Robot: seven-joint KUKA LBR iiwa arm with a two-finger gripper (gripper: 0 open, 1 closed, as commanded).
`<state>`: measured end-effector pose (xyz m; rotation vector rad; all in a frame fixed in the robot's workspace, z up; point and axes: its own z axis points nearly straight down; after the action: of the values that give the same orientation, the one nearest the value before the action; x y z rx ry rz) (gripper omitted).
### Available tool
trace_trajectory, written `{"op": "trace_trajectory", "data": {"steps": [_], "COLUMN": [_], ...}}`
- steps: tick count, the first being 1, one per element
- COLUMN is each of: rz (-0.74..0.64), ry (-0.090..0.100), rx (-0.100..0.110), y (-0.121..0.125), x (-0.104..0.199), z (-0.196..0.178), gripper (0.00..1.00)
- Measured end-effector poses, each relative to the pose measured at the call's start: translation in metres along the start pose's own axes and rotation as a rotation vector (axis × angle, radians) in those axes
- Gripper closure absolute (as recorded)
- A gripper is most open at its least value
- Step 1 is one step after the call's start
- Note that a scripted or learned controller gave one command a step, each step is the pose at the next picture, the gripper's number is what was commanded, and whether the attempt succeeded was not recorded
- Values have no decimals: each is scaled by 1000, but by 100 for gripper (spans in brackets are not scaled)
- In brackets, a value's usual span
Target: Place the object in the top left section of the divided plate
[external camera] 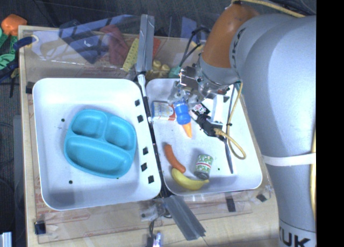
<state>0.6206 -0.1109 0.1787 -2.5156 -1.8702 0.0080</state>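
Note:
The blue divided plate (100, 142) lies in the left bin (48, 95); two smaller sections sit at its far side and one larger at its near side, all bare. My gripper (186, 100) hangs over the far part of the right bin (244, 160). A blue object with an orange pointed end (184, 118) sits directly below the gripper, its top meeting the gripper's tip. Whether it is gripped is hidden by the wrist.
The right bin also holds a small clear packet (160, 110), a red-orange pepper (173, 157), a yellow banana (188, 180) and a green can (203, 166). A yellow cable (235, 145) loops from the wrist. Clutter lies behind the bins.

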Motion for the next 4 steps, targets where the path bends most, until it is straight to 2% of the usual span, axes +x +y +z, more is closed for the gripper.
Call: {"op": "trace_trajectory", "data": {"steps": [1, 2, 3, 4], "rz": [-68, -197, -197, -280], "ry": [0, -2, -2, 4], "rx": [-6, -4, -4, -22], "y": [4, -27, -27, -72], "x": [80, 173, 173, 222], "z": [-13, -12, -12, 69], "gripper": [100, 100, 0, 0]}}
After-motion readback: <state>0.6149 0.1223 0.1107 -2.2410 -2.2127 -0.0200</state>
